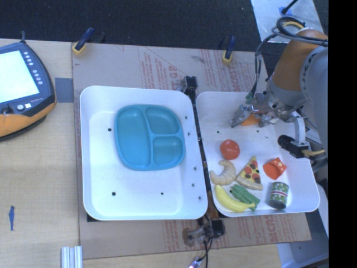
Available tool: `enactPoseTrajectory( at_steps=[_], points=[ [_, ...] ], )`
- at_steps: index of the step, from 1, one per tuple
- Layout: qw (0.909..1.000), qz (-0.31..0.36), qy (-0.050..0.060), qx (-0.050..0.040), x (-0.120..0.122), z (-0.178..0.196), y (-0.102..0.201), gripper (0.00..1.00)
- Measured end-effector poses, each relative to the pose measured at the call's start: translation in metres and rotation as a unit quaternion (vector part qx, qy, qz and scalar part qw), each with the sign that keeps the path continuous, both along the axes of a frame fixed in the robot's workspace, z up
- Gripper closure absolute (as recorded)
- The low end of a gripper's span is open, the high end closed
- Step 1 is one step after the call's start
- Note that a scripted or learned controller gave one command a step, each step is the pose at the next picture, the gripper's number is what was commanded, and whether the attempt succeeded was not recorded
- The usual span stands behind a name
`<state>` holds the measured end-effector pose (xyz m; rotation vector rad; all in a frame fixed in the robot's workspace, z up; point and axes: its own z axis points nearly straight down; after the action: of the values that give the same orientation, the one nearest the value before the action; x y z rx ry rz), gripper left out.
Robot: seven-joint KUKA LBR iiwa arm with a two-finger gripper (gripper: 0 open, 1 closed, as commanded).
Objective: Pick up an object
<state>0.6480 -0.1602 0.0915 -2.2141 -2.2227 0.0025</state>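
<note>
Small orange piece (255,116) in the far half of the right bin (216,115), right against the gripper (244,117); no telling whether held or merely touched. Gripper low over that same far half, grey arm (298,66) reaching in from the bin's right edge; whether open or closed, impossible to make out among the grey metal parts. Toward the bin's middle, apart from the gripper, a red tomato (229,148). Nearer the front, a pale croissant (224,173) by the left edge, a pizza slice (250,173) just beside it, and a red block (274,167) toward the right edge. Along the front edge, a yellow banana (231,201) with a green vegetable (243,195) lying against it, and a small can (279,195) in the front right corner. In the left bin (89,149), a blue divided plate (125,144), flat, set toward the far edge. Under both bins, a cardboard sheet (139,66), pinned at its far edge by two blue-and-yellow clamps (82,41). At the bench's left edge, an orange-trimmed control tablet (17,88).
</note>
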Motion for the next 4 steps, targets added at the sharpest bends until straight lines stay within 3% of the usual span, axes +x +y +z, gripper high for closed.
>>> enactPoseTrajectory(
  at_steps=[1,2,4],
  points=[
    [1.0,0.002,0.002,0.0004,-0.001,0.01,-0.001,1.0],
    [1.0,0.002,0.002,0.0006,-0.001,0.01,0.0,0.0],
    [1.0,0.0,-0.002,-0.0004,0.009,0.001,-0.046,0.0]
  ],
)
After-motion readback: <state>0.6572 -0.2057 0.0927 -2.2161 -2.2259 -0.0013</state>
